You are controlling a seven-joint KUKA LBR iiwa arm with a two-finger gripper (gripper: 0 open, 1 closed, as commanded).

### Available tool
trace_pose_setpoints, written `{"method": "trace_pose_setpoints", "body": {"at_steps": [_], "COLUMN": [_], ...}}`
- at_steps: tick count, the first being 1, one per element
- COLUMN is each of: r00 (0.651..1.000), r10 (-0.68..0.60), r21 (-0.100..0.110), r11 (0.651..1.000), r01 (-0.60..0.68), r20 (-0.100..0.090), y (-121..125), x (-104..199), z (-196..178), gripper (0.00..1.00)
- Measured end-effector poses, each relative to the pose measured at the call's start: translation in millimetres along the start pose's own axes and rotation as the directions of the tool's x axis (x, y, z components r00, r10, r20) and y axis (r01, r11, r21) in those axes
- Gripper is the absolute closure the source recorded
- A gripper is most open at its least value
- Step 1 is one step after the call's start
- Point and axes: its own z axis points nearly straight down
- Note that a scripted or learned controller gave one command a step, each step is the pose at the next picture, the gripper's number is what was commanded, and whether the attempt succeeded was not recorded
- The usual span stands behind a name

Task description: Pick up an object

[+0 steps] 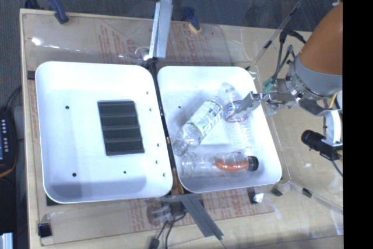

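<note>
Three clear plastic bottles lie on their sides in the right bin (pixel 175 90). The labelled bottle (pixel 201 121) lies diagonally at centre. The second bottle (pixel 238 119) lies beside it toward the right wall. The black-capped bottle (pixel 218 164), showing orange inside, lies along the near wall

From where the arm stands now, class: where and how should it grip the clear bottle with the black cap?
Grip the black-capped bottle across its mid-body, coming straight down. It lies flat near the right bin's front wall, so fingers should straddle its narrow width; the other bottles lie behind it.
</note>
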Motion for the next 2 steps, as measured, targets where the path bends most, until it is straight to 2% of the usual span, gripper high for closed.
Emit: {"method": "trace_pose_setpoints", "body": {"at_steps": [1, 2], "r00": [0.985, 0.997], "r10": [-0.171, -0.081], "r21": [0.002, 0.000], "r11": [0.985, 0.997], "r01": [0.171, 0.081], "r20": [-0.002, 0.000], "y": [47, 51], "x": [-3, 79], "z": [60, 104], "gripper": [0.00, 0.00]}}
